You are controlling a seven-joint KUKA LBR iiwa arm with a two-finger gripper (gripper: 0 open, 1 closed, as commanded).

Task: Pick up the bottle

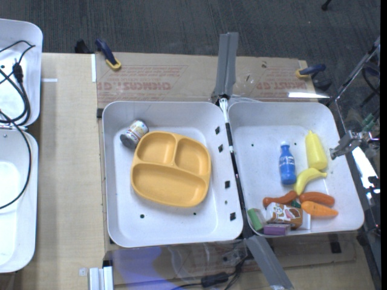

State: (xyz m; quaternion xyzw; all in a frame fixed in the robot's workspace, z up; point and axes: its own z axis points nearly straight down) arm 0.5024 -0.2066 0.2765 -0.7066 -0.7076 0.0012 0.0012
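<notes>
Currently small blue plastic bottle (288, 164) with white cap and unreadable label lies in smooth white right bin (260, 132) beside glossy yellow squeeze bottle (315, 150) and banana (309, 177); metal gripper (342, 145) at rim, jaw state unclear.

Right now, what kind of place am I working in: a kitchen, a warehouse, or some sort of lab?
Most likely a robotics lab bench, not a kitchen. Two shallow white bins sit on taped-down cardboard held by clamps, and the blue bottle lies among toy food such as a plastic carrot.
</notes>
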